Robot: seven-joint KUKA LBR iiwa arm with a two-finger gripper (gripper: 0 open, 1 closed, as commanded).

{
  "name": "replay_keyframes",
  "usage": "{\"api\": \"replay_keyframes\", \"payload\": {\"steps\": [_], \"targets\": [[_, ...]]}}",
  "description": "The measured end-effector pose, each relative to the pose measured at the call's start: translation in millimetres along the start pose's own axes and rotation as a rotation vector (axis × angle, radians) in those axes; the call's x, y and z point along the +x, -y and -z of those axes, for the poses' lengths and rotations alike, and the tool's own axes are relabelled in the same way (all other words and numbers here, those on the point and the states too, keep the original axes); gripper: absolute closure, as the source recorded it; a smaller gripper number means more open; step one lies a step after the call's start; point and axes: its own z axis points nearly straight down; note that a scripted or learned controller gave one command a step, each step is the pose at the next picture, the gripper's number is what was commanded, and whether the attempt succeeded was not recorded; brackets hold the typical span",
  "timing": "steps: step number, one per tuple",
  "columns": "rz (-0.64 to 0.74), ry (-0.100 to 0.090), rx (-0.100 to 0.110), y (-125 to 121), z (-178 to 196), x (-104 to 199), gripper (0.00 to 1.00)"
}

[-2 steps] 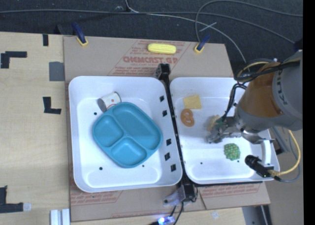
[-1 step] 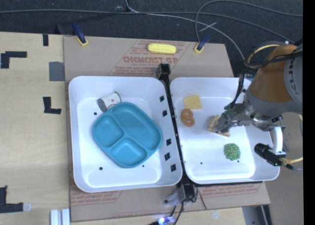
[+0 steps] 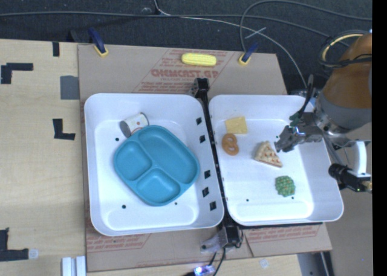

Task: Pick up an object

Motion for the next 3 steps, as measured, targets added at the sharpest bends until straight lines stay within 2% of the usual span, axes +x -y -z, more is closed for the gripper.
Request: {"api": "replay_keyframes", "payload": {"steps": [1, 2, 3], "targets": [[-0.001, -0.002, 0.005, 0, 7, 0, 1.00], [0.004, -0.003, 0.008, -16, -4, 53, 1.00], [0.005, -0.003, 0.006, -30, 6, 102, 1.00]]}}
